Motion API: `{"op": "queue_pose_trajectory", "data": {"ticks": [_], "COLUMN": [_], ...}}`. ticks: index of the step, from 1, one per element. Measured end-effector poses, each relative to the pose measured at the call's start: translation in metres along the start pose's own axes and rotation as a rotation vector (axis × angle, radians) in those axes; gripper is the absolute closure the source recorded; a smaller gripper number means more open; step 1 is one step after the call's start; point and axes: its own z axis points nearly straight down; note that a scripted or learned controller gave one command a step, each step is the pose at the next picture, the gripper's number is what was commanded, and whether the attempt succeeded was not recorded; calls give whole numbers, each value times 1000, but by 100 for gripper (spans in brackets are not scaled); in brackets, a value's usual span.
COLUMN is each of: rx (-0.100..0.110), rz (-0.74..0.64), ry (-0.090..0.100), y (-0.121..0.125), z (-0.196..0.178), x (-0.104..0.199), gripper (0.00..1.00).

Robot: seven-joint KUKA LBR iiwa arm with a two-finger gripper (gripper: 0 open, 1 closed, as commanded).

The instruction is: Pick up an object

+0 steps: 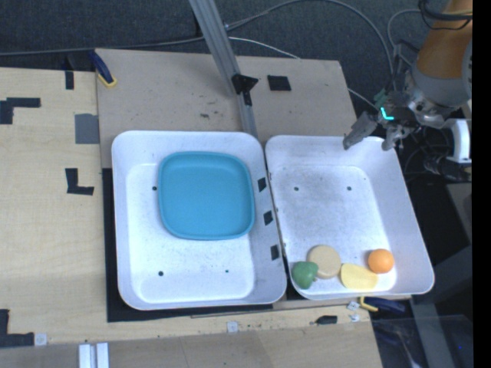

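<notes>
Along the near edge of the right bin lie several small objects: a green piece, a tan round piece, a yellow piece and an orange ball. In the left bin rests a blue square plate. My gripper hangs over the far right corner of the right bin, open, its two dark fingers spread with nothing between them. It is well away from the small objects.
A slanted grey metal bar crosses the board behind the bins. Cables run over the dark floor at the back. The arm's orange band stands at the right edge.
</notes>
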Motion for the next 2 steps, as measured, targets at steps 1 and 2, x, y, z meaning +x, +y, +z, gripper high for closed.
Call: {"op": "queue_pose_trajectory", "data": {"ticks": [1, 2], "rx": [0, 5], "rz": [0, 0], "ry": [0, 1], "y": [0, -7], "z": [0, 61], "x": [0, 1], "gripper": [0, 0]}}
